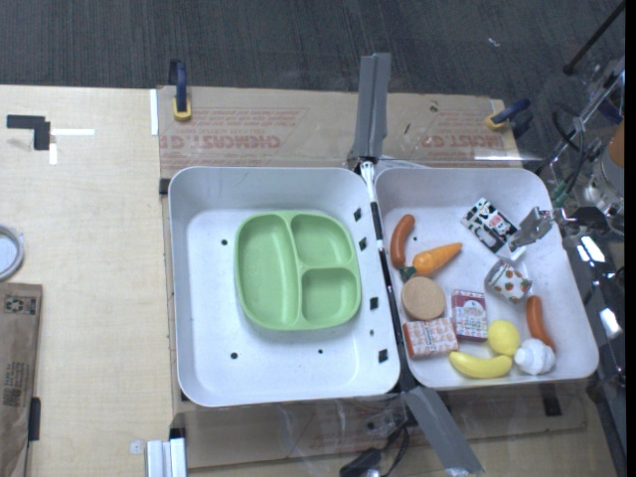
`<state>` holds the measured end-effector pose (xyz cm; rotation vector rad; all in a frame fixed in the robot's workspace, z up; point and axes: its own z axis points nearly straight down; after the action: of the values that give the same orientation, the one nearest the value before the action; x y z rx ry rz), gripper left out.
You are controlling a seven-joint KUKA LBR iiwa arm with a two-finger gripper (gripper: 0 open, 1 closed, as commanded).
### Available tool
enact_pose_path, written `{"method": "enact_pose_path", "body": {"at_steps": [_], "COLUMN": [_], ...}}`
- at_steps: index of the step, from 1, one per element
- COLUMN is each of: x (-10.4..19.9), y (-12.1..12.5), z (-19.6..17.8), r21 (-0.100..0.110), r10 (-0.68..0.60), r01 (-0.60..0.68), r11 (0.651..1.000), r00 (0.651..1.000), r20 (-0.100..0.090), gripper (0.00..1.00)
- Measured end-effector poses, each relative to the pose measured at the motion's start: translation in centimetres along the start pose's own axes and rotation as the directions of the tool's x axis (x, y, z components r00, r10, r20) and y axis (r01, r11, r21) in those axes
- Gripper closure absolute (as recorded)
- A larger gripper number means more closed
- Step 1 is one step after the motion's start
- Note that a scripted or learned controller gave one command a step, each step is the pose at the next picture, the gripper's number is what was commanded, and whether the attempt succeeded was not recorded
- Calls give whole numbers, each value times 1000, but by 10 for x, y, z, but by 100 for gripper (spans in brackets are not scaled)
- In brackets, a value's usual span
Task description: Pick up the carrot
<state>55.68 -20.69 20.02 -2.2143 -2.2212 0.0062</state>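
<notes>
carrot (437, 258) lies in the right bin (571, 266) beside a sausage (400, 239) — gripper (535, 227) hovers near its right, holding nothing, fingers' spread unclear.

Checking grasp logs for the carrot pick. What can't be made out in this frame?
- Gripper: small and blurred in the camera view; open or shut not readable.
- Arm: cut off by the right edge.
- Print on the small cartons: too small to read.
- Carrot: leaf end touches the round brown piece; overlap unclear.
</notes>
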Motion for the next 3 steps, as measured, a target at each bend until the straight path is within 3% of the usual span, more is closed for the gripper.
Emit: {"method": "enact_pose_path", "body": {"at_steps": [1, 2, 3], "x": [95, 105, 103], "y": [13, 41, 43], "z": [81, 98, 87], "r21": [0, -26, -29], "r10": [140, -18, -18], "r01": [-140, 18, 18], "r11": [990, 1000, 999], "r00": [990, 1000, 1000], "r20": [1, -2, -1], "gripper": [0, 0, 100]}}
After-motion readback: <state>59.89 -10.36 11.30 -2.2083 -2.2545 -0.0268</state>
